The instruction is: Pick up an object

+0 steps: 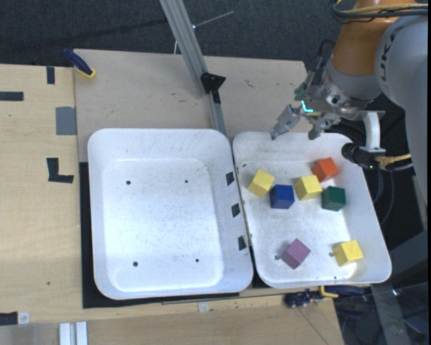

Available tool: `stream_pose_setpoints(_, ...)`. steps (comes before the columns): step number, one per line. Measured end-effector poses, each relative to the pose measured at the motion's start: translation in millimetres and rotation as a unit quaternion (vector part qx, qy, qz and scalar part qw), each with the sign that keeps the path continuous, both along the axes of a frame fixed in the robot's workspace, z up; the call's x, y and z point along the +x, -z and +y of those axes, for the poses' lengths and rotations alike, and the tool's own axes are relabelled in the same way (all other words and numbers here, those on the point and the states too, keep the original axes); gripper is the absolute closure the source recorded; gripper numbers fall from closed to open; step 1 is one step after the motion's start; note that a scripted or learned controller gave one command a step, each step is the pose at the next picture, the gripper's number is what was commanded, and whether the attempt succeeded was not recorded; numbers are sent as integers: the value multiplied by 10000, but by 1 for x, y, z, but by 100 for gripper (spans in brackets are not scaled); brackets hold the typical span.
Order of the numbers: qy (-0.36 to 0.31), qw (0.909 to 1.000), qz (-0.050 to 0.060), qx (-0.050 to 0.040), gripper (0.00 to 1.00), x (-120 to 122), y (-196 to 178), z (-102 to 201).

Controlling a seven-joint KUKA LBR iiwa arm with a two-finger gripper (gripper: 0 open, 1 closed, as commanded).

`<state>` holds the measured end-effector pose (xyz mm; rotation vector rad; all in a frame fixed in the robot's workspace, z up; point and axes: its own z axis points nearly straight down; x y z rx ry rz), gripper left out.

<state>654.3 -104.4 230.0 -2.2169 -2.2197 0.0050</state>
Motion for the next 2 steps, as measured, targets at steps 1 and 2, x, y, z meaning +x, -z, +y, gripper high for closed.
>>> stream_pose_setpoints(1, -7, 10000, -20, -6, 0, 1, -3, 0)
stream_pose_setpoints(2, 2, 10000, 2, -11, 0, -3, 42, -4)
